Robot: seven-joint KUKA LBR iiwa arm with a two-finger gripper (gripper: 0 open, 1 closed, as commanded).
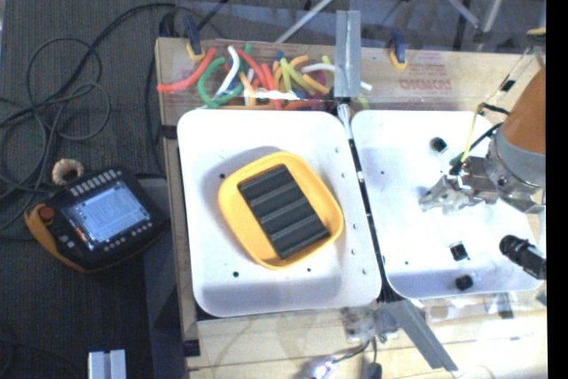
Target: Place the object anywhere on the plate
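The yellow plate (232,210) lies in the left bin (200,191), a little tilted against the bin's edges, and a dark ribbed block (282,210) rests on top of it, filling most of its middle. The block sits wholly inside the plate's rim, with yellow showing all around it. The right bin (399,191) stands just beside the left one, and the two touch along a metal strip (348,58) that rises at the back between them. The gripper (437,193) hangs over the right bin, well apart from the plate, with its grey tip pointing toward the left; whether its fingers are wide or narrow cannot be told, and nothing can be seen between them. The arm (524,138) comes in from the right, its orange band at the edge. A few small dark bits (458,251) lie on the floor of the right bin near the gripper. Behind the bins, on the table (266,342), lies a heap of coloured tubes (257,77). On the floor to the left rests a handheld control pad (93,217) with a lit screen, amid loose black cables (62,67).
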